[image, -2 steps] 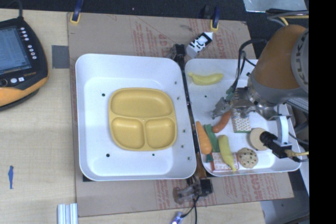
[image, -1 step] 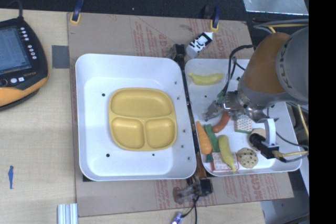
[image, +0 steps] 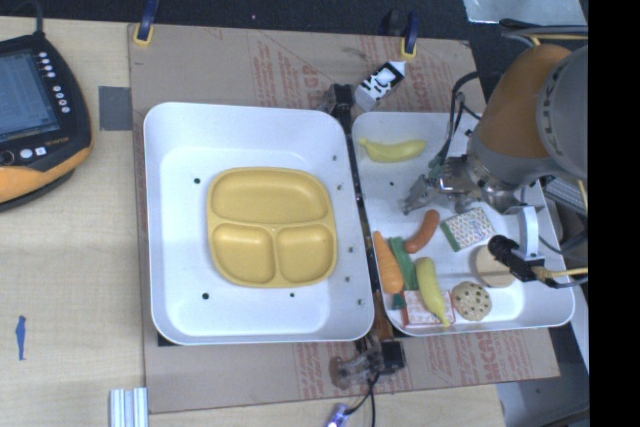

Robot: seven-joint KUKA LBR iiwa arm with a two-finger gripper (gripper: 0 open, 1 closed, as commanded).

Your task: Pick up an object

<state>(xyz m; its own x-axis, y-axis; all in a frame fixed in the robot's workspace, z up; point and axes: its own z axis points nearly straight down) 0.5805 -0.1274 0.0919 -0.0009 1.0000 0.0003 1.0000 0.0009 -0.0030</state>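
Observation:
My gripper (image: pixel 425 193) hangs low over the middle of the right bin (image: pixel 555 315), open, with nothing between its fingers. Just below its tips lies a red sausage (image: pixel 423 230). A yellow banana (image: pixel 393 150) rests toward the bin's far left corner. Along the left wall lie an orange carrot (image: pixel 387 262), a green piece (image: pixel 404 261) and a pale yellow piece (image: pixel 430 285). A chequered green packet (image: pixel 467 228), a beige disc (image: pixel 490 265) and a cookie (image: pixel 470 300) sit to the right of these, partly under the arm.
The left bin (image: pixel 170 215) holds a yellow divided plate (image: pixel 272 225). A control pendant (image: pixel 35 115) lies at the bench's left edge. A black-and-white object (image: pixel 380 83) sits behind the bins, and clamps hold the cardboard at the back.

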